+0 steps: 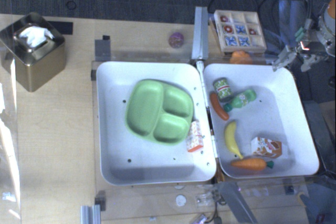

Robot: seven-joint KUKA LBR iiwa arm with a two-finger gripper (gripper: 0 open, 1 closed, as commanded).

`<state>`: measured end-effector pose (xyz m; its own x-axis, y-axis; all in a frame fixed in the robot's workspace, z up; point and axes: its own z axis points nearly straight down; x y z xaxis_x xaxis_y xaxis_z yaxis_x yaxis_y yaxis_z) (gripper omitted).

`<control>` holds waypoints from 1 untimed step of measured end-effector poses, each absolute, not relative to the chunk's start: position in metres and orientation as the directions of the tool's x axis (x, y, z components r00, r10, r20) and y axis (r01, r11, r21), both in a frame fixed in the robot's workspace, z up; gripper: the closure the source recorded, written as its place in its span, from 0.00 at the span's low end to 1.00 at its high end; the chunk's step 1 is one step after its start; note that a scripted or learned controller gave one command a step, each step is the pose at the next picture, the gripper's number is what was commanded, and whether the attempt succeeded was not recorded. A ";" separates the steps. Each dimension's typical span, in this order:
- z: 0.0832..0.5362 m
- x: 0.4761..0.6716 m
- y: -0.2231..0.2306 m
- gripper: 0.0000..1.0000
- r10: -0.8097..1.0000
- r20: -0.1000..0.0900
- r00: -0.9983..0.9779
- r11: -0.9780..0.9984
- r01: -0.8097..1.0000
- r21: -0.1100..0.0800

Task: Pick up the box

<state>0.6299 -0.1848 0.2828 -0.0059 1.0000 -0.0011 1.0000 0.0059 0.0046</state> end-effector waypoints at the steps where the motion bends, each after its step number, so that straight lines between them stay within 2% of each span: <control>1: 0.148 0.670 -0.131 0.00 0.999 0.000 -0.038 0.038 0.999 0.003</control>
<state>0.6699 -0.1313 0.1484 -0.0379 0.9993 0.0002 0.9993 0.0379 0.0035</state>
